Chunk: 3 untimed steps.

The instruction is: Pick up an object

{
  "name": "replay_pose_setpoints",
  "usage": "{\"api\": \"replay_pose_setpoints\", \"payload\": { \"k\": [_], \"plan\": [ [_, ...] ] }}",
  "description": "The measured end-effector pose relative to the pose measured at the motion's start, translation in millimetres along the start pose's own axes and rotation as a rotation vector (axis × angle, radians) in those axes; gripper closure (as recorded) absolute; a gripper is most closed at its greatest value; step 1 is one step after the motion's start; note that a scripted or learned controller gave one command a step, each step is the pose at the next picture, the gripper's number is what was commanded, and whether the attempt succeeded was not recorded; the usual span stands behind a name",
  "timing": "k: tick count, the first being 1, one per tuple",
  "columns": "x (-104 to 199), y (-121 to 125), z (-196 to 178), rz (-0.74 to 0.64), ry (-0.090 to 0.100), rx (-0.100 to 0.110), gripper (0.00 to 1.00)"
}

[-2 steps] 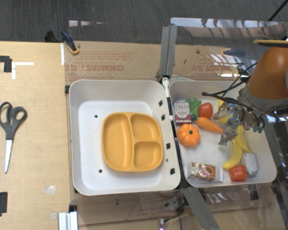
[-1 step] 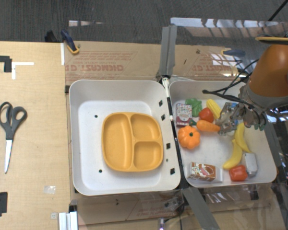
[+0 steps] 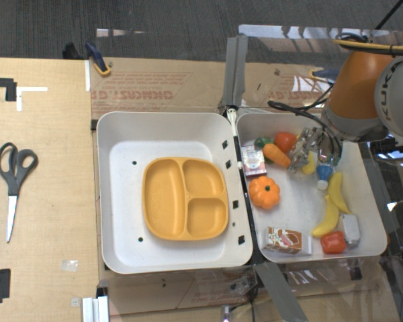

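The gripper (image 3: pixel 314 154) hangs low over the far half of the right bin (image 3: pixel 371 200), its metal fingers pointing down among the toys. Whether they are open or shut cannot be told from this slant, and nothing can be seen held between them.

From left to right: scissors (image 3: pixel 13 174) lie on the bench's left edge, well apart from both bins. The left bin (image 3: pixel 114 193) carries a yellow divided plate (image 3: pixel 185 198) in its middle. Along the right bin's left wall lies a small packet (image 3: pixel 253 159) with red print, and just in front of it sits a toy pumpkin (image 3: pixel 264 192). At the near wall rests a brown-and-white carton (image 3: pixel 285 241). Toward the far left corner sit a green piece (image 3: pixel 262 142), a carrot (image 3: pixel 276 154) and a tomato (image 3: pixel 285 141), all crowded together and just to the left of the gripper; the carrot's tip seems nearly to touch it. Right under or beside the gripper are a small yellow piece (image 3: pixel 309 166) and a blue piece (image 3: pixel 324 174), too close to tell whether they touch. A banana (image 3: pixel 333 204) runs from there toward the near right corner, ending beside a red piece (image 3: pixel 333 243) and a grey block (image 3: pixel 351 229).
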<state>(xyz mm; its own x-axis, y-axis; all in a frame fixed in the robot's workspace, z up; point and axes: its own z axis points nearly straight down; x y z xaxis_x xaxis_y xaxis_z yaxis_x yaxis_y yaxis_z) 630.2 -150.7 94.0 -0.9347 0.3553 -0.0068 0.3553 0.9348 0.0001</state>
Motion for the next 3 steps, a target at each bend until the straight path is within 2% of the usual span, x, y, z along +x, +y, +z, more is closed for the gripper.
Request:
{"api": "replay_pose_setpoints", "payload": {
  "k": [1,2,3],
  "plan": [
    [16,7,-162,0.067,0.002,0.000,1.00],
    [13,83,-188,0.183,0.003,0.000,1.00],
    [66,170,-168,0.414,0.007,0.003,1.00]
  ]
}}
